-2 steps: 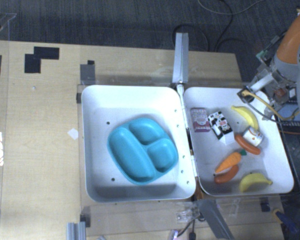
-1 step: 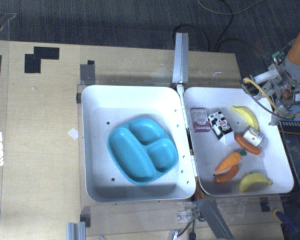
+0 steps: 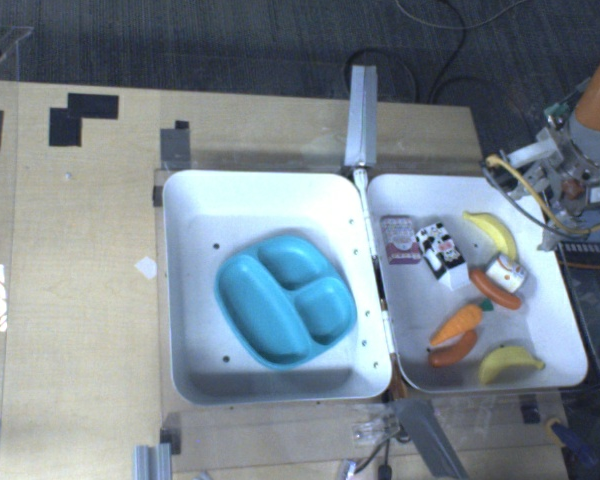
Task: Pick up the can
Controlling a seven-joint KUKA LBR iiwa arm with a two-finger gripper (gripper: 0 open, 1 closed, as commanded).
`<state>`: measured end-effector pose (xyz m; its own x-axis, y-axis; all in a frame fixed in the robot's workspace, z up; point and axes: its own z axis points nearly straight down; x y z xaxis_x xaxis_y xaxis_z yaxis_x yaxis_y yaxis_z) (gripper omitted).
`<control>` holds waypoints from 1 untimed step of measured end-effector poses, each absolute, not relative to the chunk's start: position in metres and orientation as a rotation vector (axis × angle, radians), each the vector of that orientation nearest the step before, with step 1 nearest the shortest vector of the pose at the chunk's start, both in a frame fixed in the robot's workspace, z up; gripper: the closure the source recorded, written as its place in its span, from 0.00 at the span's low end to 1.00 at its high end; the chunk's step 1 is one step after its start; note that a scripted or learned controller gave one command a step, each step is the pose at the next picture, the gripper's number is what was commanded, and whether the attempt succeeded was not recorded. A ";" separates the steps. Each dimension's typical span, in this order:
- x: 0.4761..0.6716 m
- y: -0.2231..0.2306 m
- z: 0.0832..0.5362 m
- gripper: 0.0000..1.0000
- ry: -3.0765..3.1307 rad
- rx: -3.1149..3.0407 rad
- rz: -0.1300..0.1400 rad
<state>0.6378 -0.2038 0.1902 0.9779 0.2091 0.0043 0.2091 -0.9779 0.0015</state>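
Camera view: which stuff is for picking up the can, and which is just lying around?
For the job: can; end effector.
Just lying about: upper banana; lower banana; carrot; spotted box; blue plate.

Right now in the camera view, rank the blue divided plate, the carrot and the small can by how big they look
1. blue divided plate, by far the largest
2. carrot
3. small can, the smallest

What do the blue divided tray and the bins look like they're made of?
The blue divided tray looks like molded plastic with a smooth, slightly glossy finish: uniform colour, rounded compartments. The bins seem thin white plastic or coated metal, with soft sheen on the walls; the view leaves it open.
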 end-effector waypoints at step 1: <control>0.638 -0.204 0.190 0.00 0.330 3.123 0.007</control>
<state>0.6378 -0.2038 0.1902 0.9779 0.2091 0.0042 0.2091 -0.9779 0.0015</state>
